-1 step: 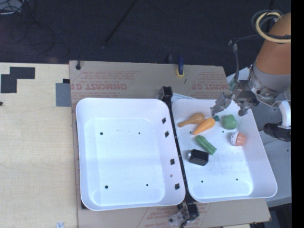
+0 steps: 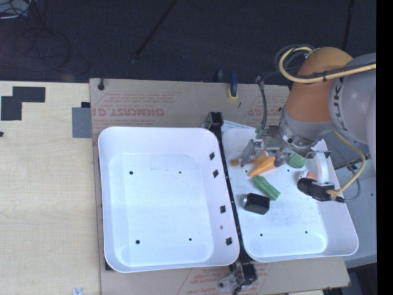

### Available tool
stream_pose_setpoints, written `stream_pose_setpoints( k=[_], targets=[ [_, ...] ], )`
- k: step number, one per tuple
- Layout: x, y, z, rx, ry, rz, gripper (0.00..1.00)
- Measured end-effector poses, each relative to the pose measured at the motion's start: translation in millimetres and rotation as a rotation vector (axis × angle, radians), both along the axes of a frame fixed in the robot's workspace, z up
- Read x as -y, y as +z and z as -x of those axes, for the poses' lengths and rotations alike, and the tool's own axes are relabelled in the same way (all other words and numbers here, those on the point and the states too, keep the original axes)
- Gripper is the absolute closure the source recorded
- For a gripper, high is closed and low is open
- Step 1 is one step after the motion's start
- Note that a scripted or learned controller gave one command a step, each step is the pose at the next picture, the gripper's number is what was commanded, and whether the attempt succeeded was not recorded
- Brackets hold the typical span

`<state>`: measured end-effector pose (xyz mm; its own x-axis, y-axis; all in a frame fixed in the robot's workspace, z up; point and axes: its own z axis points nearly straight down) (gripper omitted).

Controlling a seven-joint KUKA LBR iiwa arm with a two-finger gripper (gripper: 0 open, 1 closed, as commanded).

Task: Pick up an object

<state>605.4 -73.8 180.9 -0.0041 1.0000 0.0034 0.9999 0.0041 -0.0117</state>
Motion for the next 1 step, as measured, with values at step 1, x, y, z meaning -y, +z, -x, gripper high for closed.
stream_pose_setpoints(
  k=[1],
  targets=[
    [13.0,-76.0,-24.4,0.022,-0.004,0.003,0.0]
  ],
)
